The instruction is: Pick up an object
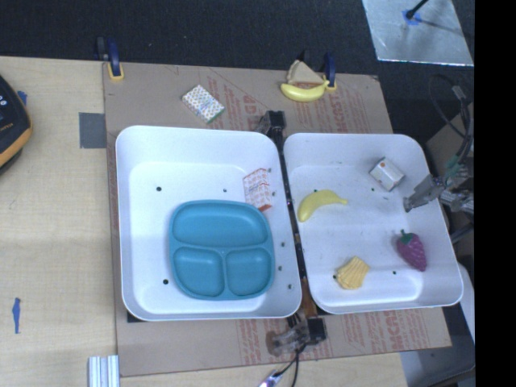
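Observation:
The right bin (322, 297) holds a yellow banana (321, 203), a small grey-white box (387, 173), a purple berry-like toy with a green top (412, 251) and a yellow ridged piece (352, 272). My gripper (425, 192) pokes in at that bin's right rim, a grey tip just right of the box and above the purple toy. It touches none of them, and nothing shows in its grasp. The left bin (137, 216) carries a blue divided plate (222, 248) and a red-and-white packet (259, 188) near its right wall.
On the cardboard behind the bins lie a second banana with a sandwich toy (305, 83) and a patterned packet (202, 102). Blue clamps (114, 58) pin the board's back edge. A yellow-black device (11, 119) sits at far left. Cables (290, 341) run at the front.

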Available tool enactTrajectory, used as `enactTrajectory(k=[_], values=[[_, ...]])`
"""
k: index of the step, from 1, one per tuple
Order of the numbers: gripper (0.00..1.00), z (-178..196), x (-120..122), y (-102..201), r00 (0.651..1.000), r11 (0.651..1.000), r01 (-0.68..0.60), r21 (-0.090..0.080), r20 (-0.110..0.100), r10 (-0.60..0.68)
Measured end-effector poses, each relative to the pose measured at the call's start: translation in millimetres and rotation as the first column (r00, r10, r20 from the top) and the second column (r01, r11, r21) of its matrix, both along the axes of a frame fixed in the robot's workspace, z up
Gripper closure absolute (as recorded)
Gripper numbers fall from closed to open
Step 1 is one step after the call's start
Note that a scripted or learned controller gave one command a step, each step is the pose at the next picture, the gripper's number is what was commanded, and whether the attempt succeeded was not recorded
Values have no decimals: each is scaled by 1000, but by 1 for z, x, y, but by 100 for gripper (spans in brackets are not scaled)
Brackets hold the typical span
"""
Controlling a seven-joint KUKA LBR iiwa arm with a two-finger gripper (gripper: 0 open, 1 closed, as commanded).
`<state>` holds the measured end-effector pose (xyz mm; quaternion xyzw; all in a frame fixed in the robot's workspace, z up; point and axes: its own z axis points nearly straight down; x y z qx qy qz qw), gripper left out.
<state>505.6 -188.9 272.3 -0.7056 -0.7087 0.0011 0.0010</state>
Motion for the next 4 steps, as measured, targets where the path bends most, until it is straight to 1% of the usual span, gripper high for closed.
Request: enactTrajectory(k=[1,2,3,4], values=[[0,-131,121,-22,1000,1000,-2,0,-3,2],[0,-181,151,-22,1000,1000,-3,-1,0,3],[100,-169,151,-23,1000,1000,-7,-2,-1,7],[100,-124,151,16,1000,1000,-1,0,3,1]])
